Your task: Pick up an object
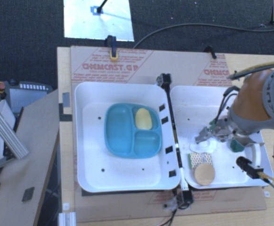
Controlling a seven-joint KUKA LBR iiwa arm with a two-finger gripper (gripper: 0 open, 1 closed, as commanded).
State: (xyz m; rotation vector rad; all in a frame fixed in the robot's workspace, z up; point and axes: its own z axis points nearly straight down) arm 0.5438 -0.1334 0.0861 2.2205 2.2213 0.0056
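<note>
While the hand (205, 135) hovers, a tan disc (204, 173) lies near the rim (226, 184).

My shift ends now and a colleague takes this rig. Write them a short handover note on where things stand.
Claw: low in the right bin, next to a white object; open or shut cannot be told, nothing visibly held.
Right bin also holds a tan disc, a green patterned piece beside it, and a teal object by the arm.
Left bin: blue divided plate with a yellow item in its upper right compartment.
Done: no pick visible. Left: grasp and lift an object.
</note>
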